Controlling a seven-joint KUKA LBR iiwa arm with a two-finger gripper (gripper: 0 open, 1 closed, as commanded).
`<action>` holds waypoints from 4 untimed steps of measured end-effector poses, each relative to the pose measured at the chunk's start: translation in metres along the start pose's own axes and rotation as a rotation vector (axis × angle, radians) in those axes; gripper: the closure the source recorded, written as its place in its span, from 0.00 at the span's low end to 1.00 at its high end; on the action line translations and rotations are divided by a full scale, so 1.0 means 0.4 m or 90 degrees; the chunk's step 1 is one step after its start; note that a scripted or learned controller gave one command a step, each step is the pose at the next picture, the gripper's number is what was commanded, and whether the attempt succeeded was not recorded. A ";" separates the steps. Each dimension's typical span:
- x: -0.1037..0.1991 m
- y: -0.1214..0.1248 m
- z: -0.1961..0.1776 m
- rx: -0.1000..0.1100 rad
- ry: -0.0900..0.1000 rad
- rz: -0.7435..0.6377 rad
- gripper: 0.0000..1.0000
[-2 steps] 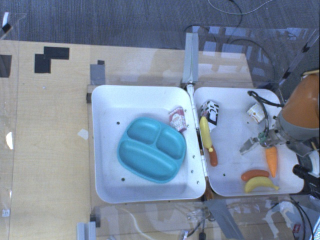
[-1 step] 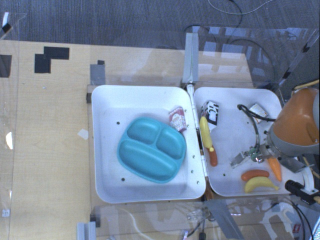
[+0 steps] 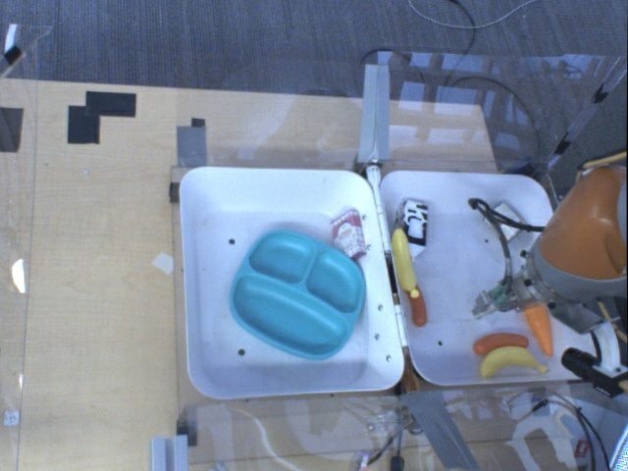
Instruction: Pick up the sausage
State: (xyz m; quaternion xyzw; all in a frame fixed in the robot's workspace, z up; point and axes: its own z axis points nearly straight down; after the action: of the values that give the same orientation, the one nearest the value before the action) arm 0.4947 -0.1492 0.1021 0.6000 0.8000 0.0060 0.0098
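Note:
The sausage (image 3: 500, 342) is a short red-orange link lying near the front of the right bin (image 3: 446, 356). A yellow banana (image 3: 510, 363) lies just in front of it, and an orange carrot (image 3: 538, 328) lies to its right. My gripper (image 3: 497, 299) hangs low over the bin, a little behind the sausage and left of the carrot. The grey wrist and orange band (image 3: 589, 229) rise to the right of it. Nothing shows in the gripper's grasp.
A long yellow piece (image 3: 401, 255) with a red-brown piece (image 3: 419, 309) at its end lies along the right bin's left wall. A black and white item (image 3: 416, 220) sits behind it. The left bin (image 3: 211, 263) holds a blue divided plate (image 3: 297, 292) and a small red packet (image 3: 348, 233).

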 end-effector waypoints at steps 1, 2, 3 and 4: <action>0.163 0.101 -0.209 0.008 0.004 -0.041 1.00; 0.056 -0.001 -0.035 0.011 0.005 -0.108 1.00; 0.268 0.073 -0.390 0.007 0.004 -0.133 1.00; 0.277 0.070 -0.264 0.009 0.007 -0.254 1.00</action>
State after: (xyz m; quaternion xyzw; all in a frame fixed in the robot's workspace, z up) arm 0.4881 -0.0349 0.2072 0.4295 0.9030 0.0012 0.0023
